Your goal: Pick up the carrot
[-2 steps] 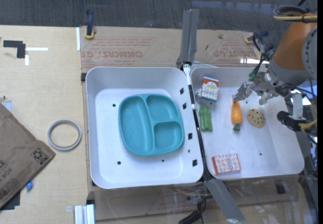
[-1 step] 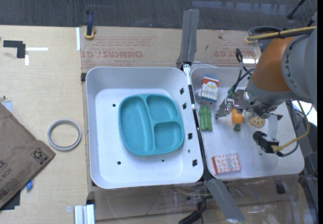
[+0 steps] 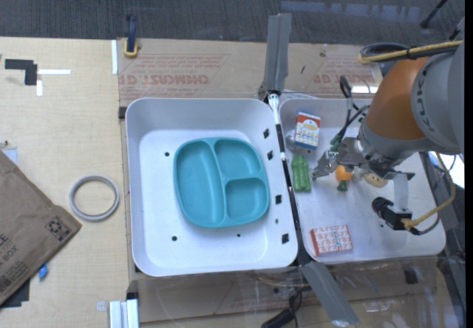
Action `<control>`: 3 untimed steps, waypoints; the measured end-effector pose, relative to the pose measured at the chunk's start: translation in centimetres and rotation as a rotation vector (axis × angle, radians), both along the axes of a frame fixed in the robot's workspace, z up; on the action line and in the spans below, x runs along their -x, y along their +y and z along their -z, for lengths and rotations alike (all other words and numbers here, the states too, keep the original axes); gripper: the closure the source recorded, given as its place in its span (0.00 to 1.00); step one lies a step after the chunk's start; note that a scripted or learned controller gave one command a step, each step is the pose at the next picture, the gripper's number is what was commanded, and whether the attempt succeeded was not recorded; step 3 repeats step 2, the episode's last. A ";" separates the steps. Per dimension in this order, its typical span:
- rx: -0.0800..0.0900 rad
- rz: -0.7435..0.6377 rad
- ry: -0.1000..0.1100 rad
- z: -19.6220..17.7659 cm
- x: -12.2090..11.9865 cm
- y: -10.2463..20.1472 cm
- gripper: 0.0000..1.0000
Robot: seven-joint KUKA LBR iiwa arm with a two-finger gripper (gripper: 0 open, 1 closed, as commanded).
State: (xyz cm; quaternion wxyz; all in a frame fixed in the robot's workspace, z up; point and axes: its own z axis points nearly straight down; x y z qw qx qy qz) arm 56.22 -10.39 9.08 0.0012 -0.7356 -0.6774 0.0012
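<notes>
The carrot point(image 3: 342, 171) is a small orange piece with a green tip, lying in the right bin point(image 3: 421, 241) near its middle. My gripper point(image 3: 332, 164) is down in that bin, right at the carrot's left side and touching or nearly touching it. The grey arm with its orange band point(image 3: 399, 101) reaches in from the right and covers the bin's upper right part. The wrist hides the carrot's upper edge.
The right bin also holds a small carton point(image 3: 307, 131), a green item point(image 3: 300, 173) by the left wall, a red-and-white box point(image 3: 330, 239) at the front and a tan piece point(image 3: 375, 179). A teal divided plate point(image 3: 222, 181) lies in the left bin point(image 3: 148, 193). A tape ring point(image 3: 94, 196) lies on the bench.
</notes>
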 end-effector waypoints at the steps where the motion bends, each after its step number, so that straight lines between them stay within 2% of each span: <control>1: 0.001 0.005 0.000 -0.9 0.0 -0.2 1.00; 2: 0.001 -0.192 -0.002 -10.0 -3.6 5.2 1.00; 3: 0.001 -0.192 -0.002 -10.0 -3.6 5.2 1.00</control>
